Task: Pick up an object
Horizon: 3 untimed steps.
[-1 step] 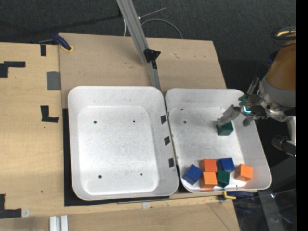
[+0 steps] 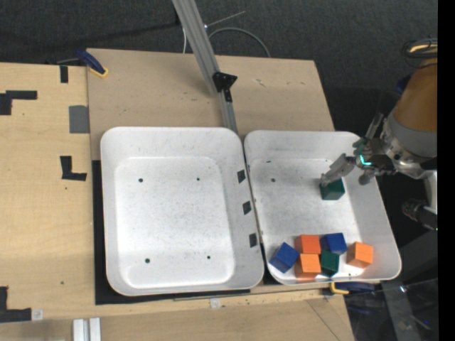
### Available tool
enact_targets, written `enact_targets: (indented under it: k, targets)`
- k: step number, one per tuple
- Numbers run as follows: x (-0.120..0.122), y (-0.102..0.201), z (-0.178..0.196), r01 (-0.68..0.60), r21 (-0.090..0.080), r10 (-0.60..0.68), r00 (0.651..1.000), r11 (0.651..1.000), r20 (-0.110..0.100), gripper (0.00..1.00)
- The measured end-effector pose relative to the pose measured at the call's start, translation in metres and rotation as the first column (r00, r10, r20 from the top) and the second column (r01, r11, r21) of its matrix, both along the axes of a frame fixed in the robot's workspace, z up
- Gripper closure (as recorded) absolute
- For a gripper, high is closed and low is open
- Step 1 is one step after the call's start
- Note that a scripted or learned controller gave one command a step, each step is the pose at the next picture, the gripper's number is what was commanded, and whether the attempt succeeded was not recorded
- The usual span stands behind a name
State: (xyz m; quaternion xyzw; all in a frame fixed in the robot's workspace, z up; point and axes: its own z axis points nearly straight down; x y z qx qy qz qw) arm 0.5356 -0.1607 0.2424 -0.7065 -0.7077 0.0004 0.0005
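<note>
The arm (image 2: 419, 116) runs off the right edge, and the tool (image 2: 340, 173) partly hides a green block (image 2: 332, 190).

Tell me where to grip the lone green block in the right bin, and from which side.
Grip the green block across two opposite flat faces, coming straight down from above. It sits alone on the bin floor, apart from the cluster of blocks at the near end, so all its sides look free. The gripper is right beside it already.

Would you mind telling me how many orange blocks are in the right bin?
3: one in the cluster's back row, one just in front of it, one at the cluster's right end. More may be hidden.
</note>
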Motion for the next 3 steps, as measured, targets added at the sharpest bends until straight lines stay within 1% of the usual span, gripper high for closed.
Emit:
enact_targets:
  k: [1, 2, 3]
  targets:
    - [-0.004, 0.004, -0.045, 0.001, 0.001, -0.001, 1.0, 1.0, -0.005, 0.0]
    - [-0.004, -0.004, -0.103, 0.002, 0.001, -0.002, 1.0, 1.0, -0.006, 0.0]
    - [-0.005, -0.004, -0.153, 0.001, -0.001, -0.001, 1.0, 1.0, -0.001, 0.0]
